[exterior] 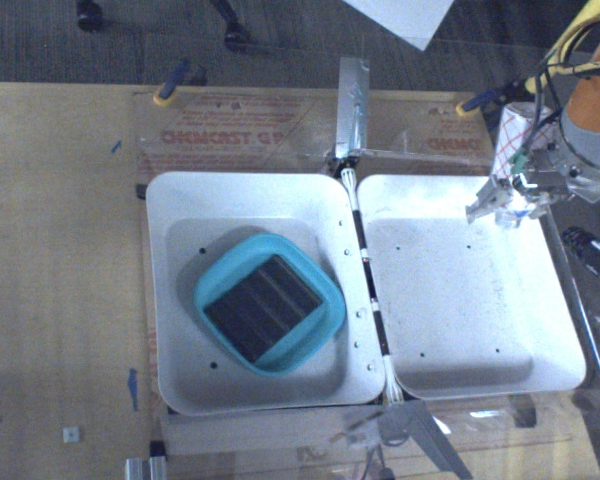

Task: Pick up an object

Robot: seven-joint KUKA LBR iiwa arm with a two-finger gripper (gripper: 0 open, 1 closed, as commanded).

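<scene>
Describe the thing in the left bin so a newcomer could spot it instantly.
Start at the two white bins side by side on the wooden bench and take the left bin. Lying in its middle, turned at an angle, is a blue square dish with rounded corners. Its dark, ribbed centre against the bright blue rim sets it apart from the white around it.

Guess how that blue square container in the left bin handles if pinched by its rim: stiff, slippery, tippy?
The blue container looks like moulded plastic, so probably stiff and light. Its smooth rounded rim may slip under a pinch. It sits low and wide in the left bin, so tipping seems unlikely; a push would probably slide it.
</scene>
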